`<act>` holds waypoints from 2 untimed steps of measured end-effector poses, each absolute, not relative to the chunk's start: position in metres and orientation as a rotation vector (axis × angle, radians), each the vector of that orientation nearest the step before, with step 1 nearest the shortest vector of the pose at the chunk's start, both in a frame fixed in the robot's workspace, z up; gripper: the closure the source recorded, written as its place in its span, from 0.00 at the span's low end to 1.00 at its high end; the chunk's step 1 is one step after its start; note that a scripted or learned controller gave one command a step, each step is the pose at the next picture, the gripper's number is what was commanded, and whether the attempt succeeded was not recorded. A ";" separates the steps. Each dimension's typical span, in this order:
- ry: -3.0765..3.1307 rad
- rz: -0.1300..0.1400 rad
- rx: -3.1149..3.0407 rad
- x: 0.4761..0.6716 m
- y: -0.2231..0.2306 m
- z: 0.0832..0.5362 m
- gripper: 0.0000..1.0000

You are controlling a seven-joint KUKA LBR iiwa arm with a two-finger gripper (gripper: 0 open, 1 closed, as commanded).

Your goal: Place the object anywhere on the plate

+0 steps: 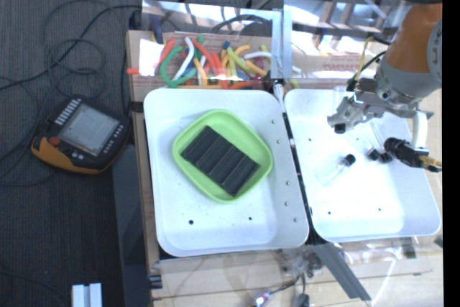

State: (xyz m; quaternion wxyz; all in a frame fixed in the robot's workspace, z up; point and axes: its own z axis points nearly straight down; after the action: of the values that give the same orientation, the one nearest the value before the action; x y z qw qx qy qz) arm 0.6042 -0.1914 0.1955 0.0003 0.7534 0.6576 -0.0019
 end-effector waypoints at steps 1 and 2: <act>2.255 -0.003 2.190 0.556 -0.118 0.191 1.00; 2.358 -0.003 2.080 0.557 -0.058 0.183 1.00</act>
State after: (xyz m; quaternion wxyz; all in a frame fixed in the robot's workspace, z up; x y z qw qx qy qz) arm 0.5565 -0.0582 0.1827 -0.0013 0.6616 0.7499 -0.0010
